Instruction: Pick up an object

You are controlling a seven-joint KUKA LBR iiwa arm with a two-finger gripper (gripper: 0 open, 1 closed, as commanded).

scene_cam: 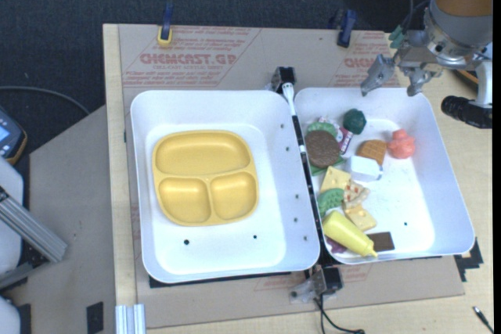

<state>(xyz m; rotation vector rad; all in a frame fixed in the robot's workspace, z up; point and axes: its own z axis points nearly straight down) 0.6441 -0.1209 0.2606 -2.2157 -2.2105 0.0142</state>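
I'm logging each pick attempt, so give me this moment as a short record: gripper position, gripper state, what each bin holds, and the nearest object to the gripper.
gripper position: gripper above the right bin's far edge
gripper state: open, nothing between its fingers
left bin: yellow divided tray
right bin: pile of toy food
nearest object: dark green piece

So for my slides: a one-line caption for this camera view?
Open hand hovering over the right bin's far rim, toy food piled inside; yellow tray in left bin.

light: bright, even | shadows: soft | focus: slightly soft overall
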